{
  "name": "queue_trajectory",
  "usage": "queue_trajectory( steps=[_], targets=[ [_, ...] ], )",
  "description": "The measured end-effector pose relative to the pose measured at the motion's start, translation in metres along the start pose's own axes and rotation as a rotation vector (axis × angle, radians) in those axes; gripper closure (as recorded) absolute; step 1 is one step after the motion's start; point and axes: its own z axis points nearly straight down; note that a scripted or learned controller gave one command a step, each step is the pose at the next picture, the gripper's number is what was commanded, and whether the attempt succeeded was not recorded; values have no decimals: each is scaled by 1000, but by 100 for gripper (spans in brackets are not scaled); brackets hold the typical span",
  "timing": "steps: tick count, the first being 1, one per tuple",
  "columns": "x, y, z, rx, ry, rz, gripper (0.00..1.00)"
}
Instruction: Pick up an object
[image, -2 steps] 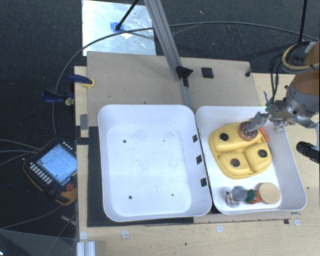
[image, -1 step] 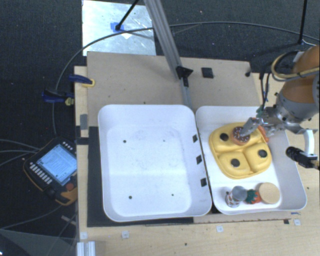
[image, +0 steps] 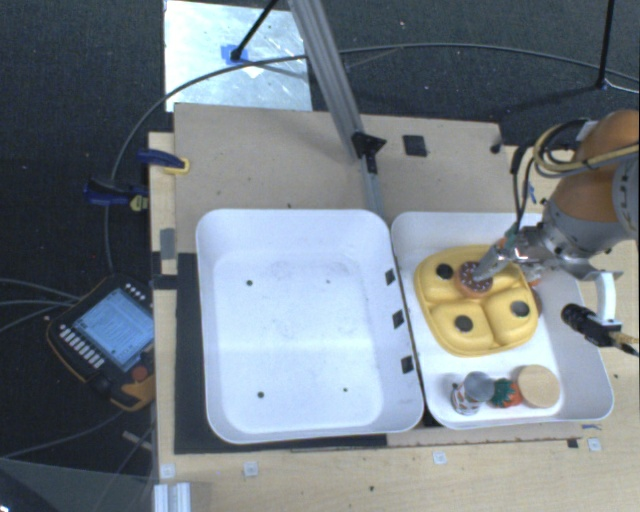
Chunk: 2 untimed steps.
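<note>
Camera view looks down at a slant on two shallow white bins set side by side on a tan bench. From the bench's middle, the left bin (image: 295, 325) sits toward nine o'clock with its whole floor bare, wide room between its rims. The right bin (image: 580, 395) sits toward three o'clock and is crowded: a yellow four-lobed toy (image: 478, 300) fills its upper half, close to the rim shared with the left bin, and along its six o'clock edge lie a small grey-and-red cluster of objects (image: 482, 391) and, just beside it at three o'clock, a round tan disc (image: 539, 386). The grey arm with its orange band (image: 608, 140) enters from three o'clock, and the gripper (image: 478, 276) is down over the toy's upper lobes, at a reddish ring (image: 471, 279) resting there. Whether the fingers are spread or closed cannot be told, nor whether they grip anything. A handheld pendant (image: 105, 335) lies on the floor at nine o'clock, well apart from the bench.
</note>
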Motion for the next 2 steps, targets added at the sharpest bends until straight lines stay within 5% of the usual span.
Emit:
queue_trajectory(
  steps=[1,2],
  targets=[
    [1,1,-10,-2,3,-1,100],
    [-4,13,-66,5,1,0,100]
  ],
)
